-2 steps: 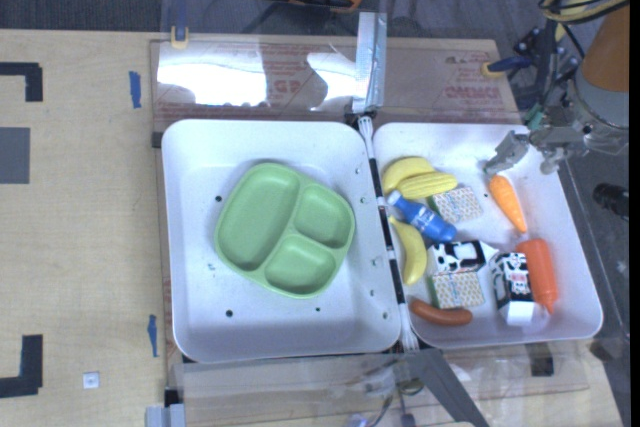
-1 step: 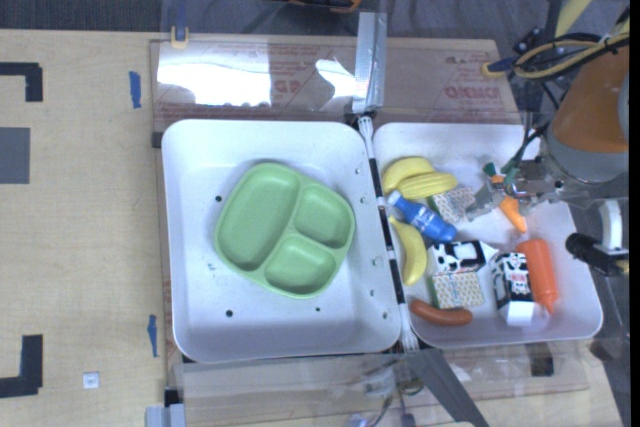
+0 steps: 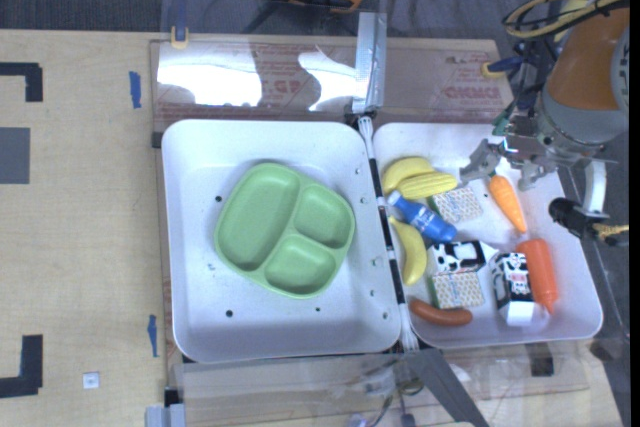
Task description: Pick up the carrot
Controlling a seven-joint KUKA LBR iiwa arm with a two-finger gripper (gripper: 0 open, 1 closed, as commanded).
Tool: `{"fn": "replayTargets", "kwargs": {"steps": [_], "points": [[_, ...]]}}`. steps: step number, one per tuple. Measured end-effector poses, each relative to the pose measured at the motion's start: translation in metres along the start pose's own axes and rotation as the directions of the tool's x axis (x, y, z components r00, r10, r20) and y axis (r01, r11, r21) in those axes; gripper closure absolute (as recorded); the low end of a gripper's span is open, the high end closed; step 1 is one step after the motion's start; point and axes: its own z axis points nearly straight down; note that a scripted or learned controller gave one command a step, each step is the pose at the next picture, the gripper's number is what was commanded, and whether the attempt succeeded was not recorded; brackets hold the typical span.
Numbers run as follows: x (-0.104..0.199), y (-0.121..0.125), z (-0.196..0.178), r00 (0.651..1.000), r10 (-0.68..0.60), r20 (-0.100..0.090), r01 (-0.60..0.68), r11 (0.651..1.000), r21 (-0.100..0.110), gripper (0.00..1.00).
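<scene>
A small orange carrot [image 3: 508, 203] lies at a slant in the upper right part of the right bin [image 3: 578, 320]. A bigger, redder carrot-like piece [image 3: 542, 273] lies lower down by the bin's right wall. My gripper [image 3: 506, 167] hangs just above the small carrot's upper end. Its grey fingers [image 3: 481, 161] are spread apart, one to each side of that end, and nothing is between them. The arm's orange band [image 3: 585, 65] rises behind it at the far right.
The right bin also holds two bananas [image 3: 420, 178], a third banana [image 3: 411, 251], a blue bottle [image 3: 425, 220], two cracker packs [image 3: 461, 205], two cow-print cartons [image 3: 461, 257] and a sausage [image 3: 440, 315]. A green divided plate [image 3: 285, 228] lies in the left bin [image 3: 190, 165].
</scene>
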Motion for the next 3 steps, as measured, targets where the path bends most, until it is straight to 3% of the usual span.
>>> {"fn": "replayTargets", "kwargs": {"steps": [1, 2, 3], "points": [[0.040, 0.034, 0.052, 1.000, -0.020, 0.000, 0.020, 1.000, 0.000, 0.00], [-0.055, 0.052, 0.045, 0.993, 0.119, 0.000, -0.119, 0.993, 0.000, 0.00], [-0.043, 0.037, 0.089, 0.999, 0.032, -0.001, -0.032, 0.999, -0.001, 0.00]]}}
